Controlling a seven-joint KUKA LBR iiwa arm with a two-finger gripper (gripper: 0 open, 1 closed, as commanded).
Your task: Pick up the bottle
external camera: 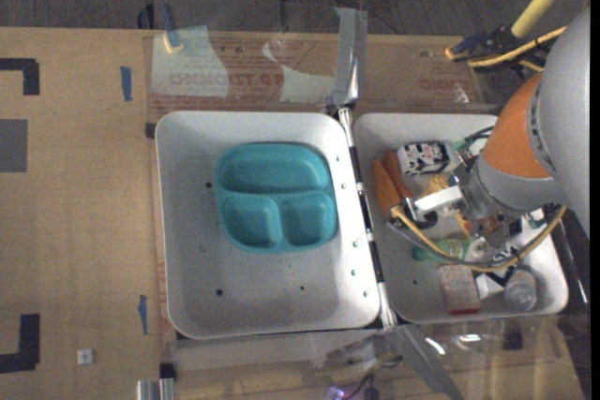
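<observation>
Two bins (187,145) on cardboard; gripper (466,222) low over clutter, grip hidden, bottle (520,288) lying just beyond, apparently untouched.

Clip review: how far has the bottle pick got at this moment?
Done: the grey arm has reached over the right white bin. In hand: nothing visibly; its hand is hidden under the wrist. Left: the small clear plastic bottle lies in that bin's near right corner, beside a pinkish block, not yet lifted. The teal divided tray sits in the left bin.
</observation>
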